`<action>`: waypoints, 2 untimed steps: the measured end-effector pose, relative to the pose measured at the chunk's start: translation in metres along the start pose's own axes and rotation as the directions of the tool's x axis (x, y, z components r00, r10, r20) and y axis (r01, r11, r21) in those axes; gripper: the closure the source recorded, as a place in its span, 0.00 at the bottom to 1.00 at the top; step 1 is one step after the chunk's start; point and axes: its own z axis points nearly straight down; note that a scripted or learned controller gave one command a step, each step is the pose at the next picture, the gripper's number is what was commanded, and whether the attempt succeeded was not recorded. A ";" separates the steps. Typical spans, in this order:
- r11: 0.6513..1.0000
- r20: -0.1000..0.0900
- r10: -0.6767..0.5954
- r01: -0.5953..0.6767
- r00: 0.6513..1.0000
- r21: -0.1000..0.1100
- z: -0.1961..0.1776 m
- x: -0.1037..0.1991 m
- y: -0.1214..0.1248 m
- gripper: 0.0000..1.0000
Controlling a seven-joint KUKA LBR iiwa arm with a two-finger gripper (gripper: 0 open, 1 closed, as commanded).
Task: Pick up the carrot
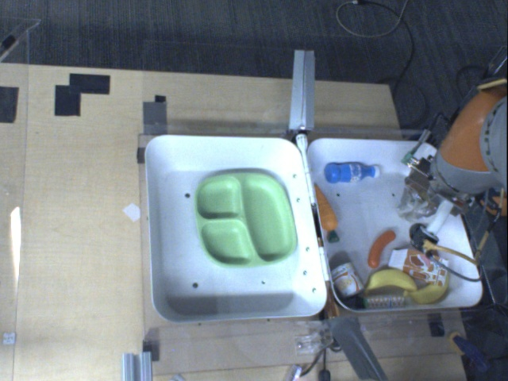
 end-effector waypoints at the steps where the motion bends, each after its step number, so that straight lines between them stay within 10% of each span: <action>1: 0.991 0.001 0.137 -0.137 0.991 0.000 0.002 0.033 0.038 1.00; 2: 0.987 0.002 0.162 -0.162 0.987 0.000 0.000 -0.010 0.008 1.00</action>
